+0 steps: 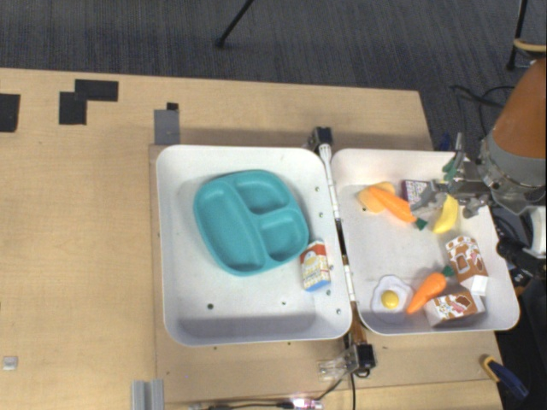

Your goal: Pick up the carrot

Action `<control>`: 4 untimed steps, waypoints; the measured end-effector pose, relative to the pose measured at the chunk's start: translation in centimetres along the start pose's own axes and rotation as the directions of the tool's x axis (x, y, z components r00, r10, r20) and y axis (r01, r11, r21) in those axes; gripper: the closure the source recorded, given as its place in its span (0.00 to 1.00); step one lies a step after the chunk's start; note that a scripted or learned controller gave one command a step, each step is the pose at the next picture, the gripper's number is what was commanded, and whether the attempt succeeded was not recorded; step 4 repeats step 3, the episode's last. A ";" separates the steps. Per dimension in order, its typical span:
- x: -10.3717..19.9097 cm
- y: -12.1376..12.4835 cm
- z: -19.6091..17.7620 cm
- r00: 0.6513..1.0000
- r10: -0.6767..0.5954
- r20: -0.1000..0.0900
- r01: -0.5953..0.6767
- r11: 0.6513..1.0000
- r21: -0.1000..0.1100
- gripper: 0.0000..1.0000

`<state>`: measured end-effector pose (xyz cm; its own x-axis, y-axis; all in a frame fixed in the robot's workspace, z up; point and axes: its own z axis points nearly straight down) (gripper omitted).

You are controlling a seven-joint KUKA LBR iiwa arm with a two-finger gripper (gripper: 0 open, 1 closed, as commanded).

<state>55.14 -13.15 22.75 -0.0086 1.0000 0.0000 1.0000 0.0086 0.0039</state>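
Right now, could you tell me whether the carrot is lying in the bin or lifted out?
Lying in the right bin: the carrot rests between fried egg and carton, apart from the gripper.

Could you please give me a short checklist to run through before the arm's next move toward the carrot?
1. Carrot in view, in the right bin, near its front: ok.
2. Gripper over the carrot: not ok; it sits near the back of the bin, by the banana.
3. Anything between the fingers: cannot tell.
4. Room around the carrot: not ok; the egg and two cartons crowd it.
5. Right target: cannot tell; an orange piece with a green end lies further back.
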 end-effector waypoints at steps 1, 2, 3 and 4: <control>0.6 2.3 13.5 0.997 0.075 -0.002 -0.075 0.997 0.011 0.00; -1.5 8.8 14.1 0.910 0.415 0.000 -0.415 0.910 -0.002 0.00; -1.3 8.9 13.0 0.914 0.405 0.001 -0.405 0.914 -0.001 1.00; -1.3 8.9 13.0 0.914 0.405 0.001 -0.405 0.914 -0.001 1.00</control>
